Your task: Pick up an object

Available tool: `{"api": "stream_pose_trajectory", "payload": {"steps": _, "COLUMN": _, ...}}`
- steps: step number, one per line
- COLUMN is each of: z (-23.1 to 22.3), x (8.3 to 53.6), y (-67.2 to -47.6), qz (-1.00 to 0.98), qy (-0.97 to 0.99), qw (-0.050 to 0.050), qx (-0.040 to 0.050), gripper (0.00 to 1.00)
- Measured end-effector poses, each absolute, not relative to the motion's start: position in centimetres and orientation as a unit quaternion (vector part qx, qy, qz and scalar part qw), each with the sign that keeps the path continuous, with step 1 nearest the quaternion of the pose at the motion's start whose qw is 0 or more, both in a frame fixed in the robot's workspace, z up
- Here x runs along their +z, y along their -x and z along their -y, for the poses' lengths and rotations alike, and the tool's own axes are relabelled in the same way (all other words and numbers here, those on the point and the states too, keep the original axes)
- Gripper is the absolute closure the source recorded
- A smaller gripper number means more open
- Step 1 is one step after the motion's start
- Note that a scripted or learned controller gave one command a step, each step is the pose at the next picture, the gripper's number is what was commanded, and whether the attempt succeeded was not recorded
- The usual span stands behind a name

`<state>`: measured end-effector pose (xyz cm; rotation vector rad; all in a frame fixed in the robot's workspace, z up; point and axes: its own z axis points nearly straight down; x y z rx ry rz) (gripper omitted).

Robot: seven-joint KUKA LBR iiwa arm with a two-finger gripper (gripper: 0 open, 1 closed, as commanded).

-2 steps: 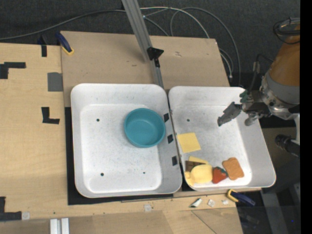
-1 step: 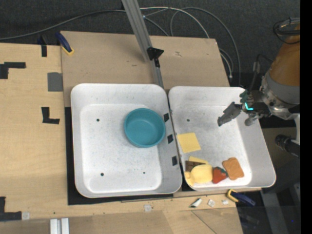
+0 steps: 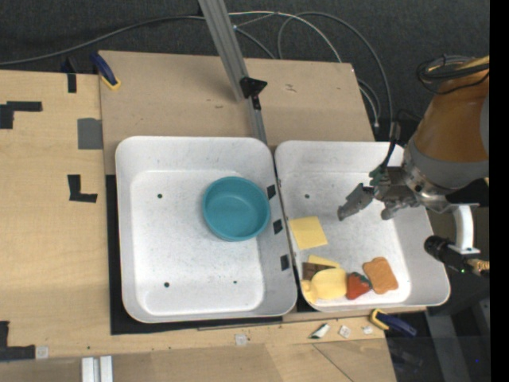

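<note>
While the arm (image 3: 449,134) reached in from the right, its gripper (image 3: 372,203) hung over the right bin (image 3: 334,161), fingers spread apart with nothing between them. One dark finger (image 3: 351,206) pointed left toward the bin's middle, and the other (image 3: 395,208) sat nearer the wrist. The bin floor beneath them was bare white. Every loose item in that bin lay toward its near edge, apart from the gripper. A yellow square (image 3: 308,232) rested flat by the bin's left wall, nearest of the lot to the fingers yet short of them. Below it, a yellow wedge (image 3: 321,261) lay by a brown piece (image 3: 308,271), and a pale yellow lump (image 3: 327,285) filled the near left corner. A red piece (image 3: 358,286) touched that lump on its right, and an orange block (image 3: 382,274) lay tilted just beside the red piece. In the left bin (image 3: 151,213), a teal bowl (image 3: 235,207) stood upright toward the right wall. Black cables (image 3: 318,22) trailed across the dark floor beyond the wooden bench (image 3: 48,173), and a grey pole (image 3: 227,38) slanted down to the gap between the bins.
</note>
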<state>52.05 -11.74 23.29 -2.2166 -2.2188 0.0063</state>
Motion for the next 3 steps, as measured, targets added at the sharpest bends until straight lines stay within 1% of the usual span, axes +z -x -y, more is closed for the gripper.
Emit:
{"api": "stream_pose_trajectory", "payload": {"steps": 1, "z": 12.1, "x": 18.5, "y": -51.2, "qz": 0.707, "qy": 0.707, "qw": 0.003, "qx": 0.0022, "gripper": 0.0}}
{"api": "stream_pose_trajectory", "payload": {"steps": 2, "z": 11.8, "x": 14.1, "y": -50.8, "qz": 0.707, "qy": 0.707, "qw": 0.003, "qx": 0.0022, "gripper": 0.0}}
{"api": "stream_pose_trajectory", "payload": {"steps": 3, "z": 11.8, "x": 15.3, "y": -50.9, "qz": 0.708, "qy": 0.706, "qw": 0.002, "qx": 0.001, "gripper": 1.0}}
